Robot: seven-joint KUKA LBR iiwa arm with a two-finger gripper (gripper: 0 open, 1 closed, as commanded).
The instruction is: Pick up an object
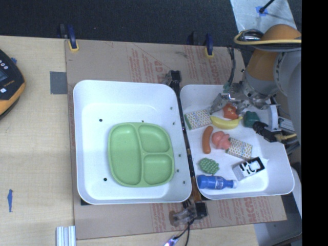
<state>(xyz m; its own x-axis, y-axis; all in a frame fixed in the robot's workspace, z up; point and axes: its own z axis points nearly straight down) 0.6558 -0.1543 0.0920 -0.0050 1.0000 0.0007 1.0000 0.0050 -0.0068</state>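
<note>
The right bin (279, 186) holds several small items. My gripper (230, 104) is low over the bin's far side, open, its fingers astride a small red object (230, 111) without closing on it. A yellow banana (225, 121) lies just in front of the red object. To the right of the banana sits a dark green object (250, 118). A patterned packet (198, 119) lies to the left of the gripper.
Nearer in the right bin lie an orange sausage (206, 139), a pink lump (221, 139), a second packet (240, 148), a green textured piece (208, 165), a blue bottle (215, 182) and a black-and-white box (249, 167). The left bin (82, 137) holds a green divided plate (140, 154).
</note>
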